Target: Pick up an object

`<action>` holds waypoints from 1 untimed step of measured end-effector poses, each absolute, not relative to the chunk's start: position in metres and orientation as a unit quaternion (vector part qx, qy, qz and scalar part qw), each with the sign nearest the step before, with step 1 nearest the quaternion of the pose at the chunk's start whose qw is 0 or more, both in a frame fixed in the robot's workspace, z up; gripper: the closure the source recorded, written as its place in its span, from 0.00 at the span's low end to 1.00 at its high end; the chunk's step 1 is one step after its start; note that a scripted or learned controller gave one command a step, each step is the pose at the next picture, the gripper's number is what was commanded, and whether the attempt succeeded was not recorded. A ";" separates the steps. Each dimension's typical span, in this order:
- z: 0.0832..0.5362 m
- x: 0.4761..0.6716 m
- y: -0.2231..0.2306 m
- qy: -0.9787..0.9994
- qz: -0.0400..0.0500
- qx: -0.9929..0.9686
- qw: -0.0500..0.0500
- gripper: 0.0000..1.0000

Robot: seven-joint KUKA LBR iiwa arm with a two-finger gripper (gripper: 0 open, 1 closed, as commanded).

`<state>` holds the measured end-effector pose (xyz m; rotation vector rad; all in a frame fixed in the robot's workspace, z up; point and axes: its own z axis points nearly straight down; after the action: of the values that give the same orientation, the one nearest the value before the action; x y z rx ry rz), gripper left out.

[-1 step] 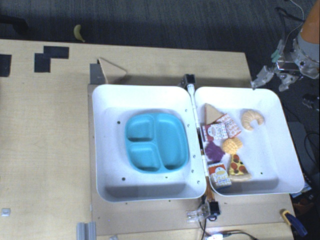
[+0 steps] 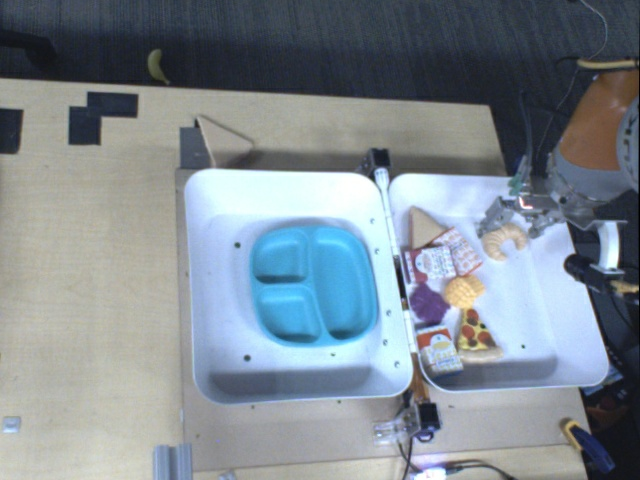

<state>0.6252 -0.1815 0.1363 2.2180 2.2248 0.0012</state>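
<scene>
Right bin [image 2: 560, 353], upper half: the gripper [image 2: 518, 211] stands over a pale croissant-shaped toy [image 2: 504, 239], near the bin's far edge and toward its right side. The metal fingers [image 2: 497, 211] appear spread, one to the left and one to the right of the toy's upper end. Whether they touch it cannot be told, and nothing shows the toy lifted off the bin floor; no hold is confirmed.

The croissant toy lies directly below and slightly left of the fingers' midpoint. Its long axis runs roughly left-to-right across the bin, with a slight curve, the left end pointing toward the bin's dividing edge.

Judgement: the fingers' spread seems to run along the toy's long axis rather than across it, so a closing grip may catch only one end.

Other toys [image 2: 450, 293] cluster along the right bin's left edge, apart from the croissant. The left bin [image 2: 210, 268] holds a blue divided tray [image 2: 312, 284].
</scene>
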 end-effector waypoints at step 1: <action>0.092 0.590 -0.158 0.708 0.005 0.706 0.008 0.00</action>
<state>0.5897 -0.1580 0.0916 2.2084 2.2126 0.0169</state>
